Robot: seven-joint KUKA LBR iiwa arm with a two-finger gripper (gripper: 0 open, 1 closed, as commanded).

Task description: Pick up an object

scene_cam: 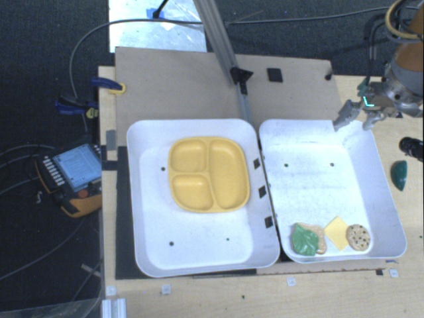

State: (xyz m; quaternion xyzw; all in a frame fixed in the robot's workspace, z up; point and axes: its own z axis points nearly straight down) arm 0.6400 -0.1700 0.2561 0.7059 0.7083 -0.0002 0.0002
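Bench bins (331,144) lie roomy; fingers (356,116) spread at the right bin's far rim.

- The arm (405,52) runs off the right edge, only its wrist end in frame.
- A teal thing (399,175) by the right bin (381,177) is too small to identify.
- The green piece (305,239) overlaps the tan one (320,238), hiding part of it.
- The gadget's (76,167) screen is too blurred to read.
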